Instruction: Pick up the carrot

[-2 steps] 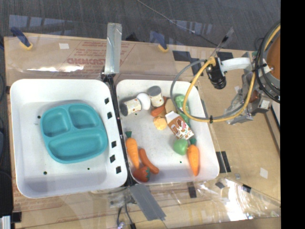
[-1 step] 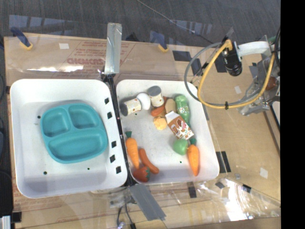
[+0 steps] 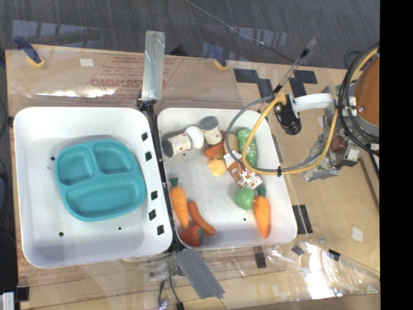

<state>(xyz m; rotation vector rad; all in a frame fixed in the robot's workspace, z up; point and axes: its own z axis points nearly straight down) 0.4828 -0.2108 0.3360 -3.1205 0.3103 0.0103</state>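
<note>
Two carrots lie in the right bin [image 3: 284, 192]. One carrot [image 3: 179, 205] rests by the bin's left wall, and beside it are a red sausage-like piece [image 3: 202, 219] and a red pepper [image 3: 191, 236]. The other carrot [image 3: 261, 216] lies at the front right corner, just below a green pepper [image 3: 244, 199]. My gripper [image 3: 324, 164] hangs to the right of this bin, outside its rim and well away from both carrots. Cables and the wrist hardware blur its tip.
The left bin [image 3: 32, 173] holds a teal divided plate [image 3: 100, 179]. At the back of the right bin lie small cans [image 3: 210, 130], a white ball [image 3: 193, 134], a green bottle [image 3: 246, 144], a snack packet [image 3: 244, 175] and orange pieces. A yellow cable [image 3: 258, 124] loops over the bin.
</note>
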